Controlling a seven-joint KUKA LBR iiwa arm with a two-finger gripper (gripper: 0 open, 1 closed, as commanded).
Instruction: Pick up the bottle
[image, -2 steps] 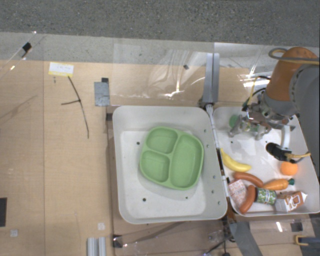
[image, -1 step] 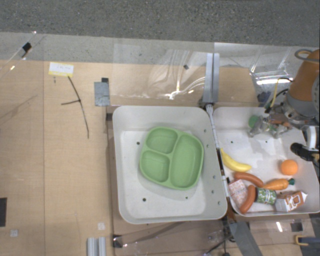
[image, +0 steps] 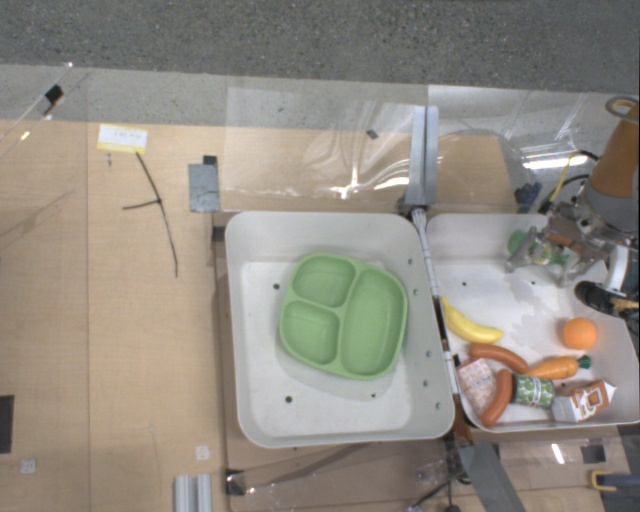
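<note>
Right white bin (image: 470, 275), claw (image: 545, 250) low over its floor, bottle (image: 532, 391) well apart

I see two white bins: the left bin (image: 330, 415) carries a pale green divided plate (image: 343, 316). Near the right bin's (image: 470, 270) front edge I make out a yellow banana (image: 470, 325), an orange fruit (image: 578, 333), an orange carrot (image: 559, 368), red sausages (image: 497, 357), a green bottle (image: 535, 391) with a white label, and a brown-and-white carton (image: 584, 401). The bench (image: 100, 330) is tan.
</note>
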